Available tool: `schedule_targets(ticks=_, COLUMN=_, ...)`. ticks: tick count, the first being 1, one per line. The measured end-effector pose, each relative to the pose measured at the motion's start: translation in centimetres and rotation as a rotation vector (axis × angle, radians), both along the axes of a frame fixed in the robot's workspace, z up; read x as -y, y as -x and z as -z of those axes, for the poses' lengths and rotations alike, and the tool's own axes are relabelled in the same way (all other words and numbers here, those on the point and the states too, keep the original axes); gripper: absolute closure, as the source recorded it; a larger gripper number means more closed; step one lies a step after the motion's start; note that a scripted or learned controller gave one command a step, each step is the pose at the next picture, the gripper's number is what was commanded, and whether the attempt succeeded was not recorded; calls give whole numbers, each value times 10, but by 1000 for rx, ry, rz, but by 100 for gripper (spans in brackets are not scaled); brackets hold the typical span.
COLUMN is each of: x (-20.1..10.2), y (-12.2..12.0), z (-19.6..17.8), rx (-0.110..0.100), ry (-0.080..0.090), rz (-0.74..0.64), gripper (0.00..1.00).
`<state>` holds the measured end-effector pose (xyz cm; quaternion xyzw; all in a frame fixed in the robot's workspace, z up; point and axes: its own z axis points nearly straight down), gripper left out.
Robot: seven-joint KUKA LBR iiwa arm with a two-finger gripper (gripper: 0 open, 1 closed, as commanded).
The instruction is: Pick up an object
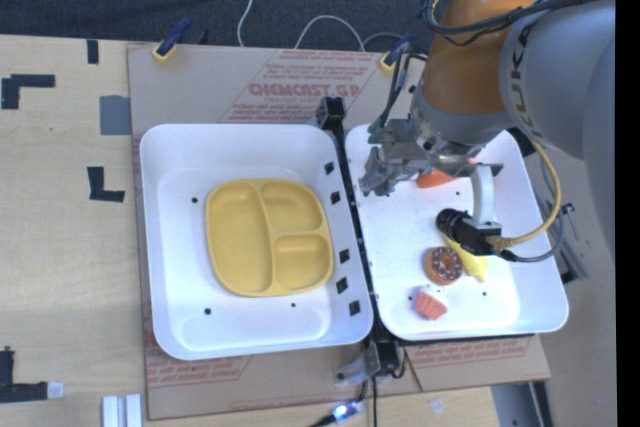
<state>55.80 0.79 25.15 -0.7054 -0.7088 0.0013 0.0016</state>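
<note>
My gripper (383,177) hangs over the upper left part of the right bin (530,310), near the divider between the bins. An orange piece (434,179) lies just to its right, partly under the wrist. Lower in the same bin sit a brown sprinkled doughnut (442,265), a yellow piece (472,262) beside it and a pink and white cupcake-like toy (430,303). I see nothing between the gripper's fingers from this angle.
The left bin (170,165) holds a yellow divided plate (268,235) in its middle. Black clips run along the seam between the bins (347,245). The bins rest on a cardboard sheet (290,85) on a wooden bench.
</note>
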Motion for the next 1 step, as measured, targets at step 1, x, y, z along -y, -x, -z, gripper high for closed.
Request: schedule_targets(ticks=1, x=-55, y=24, z=14, rx=0, ry=0, rz=-1, gripper=100)
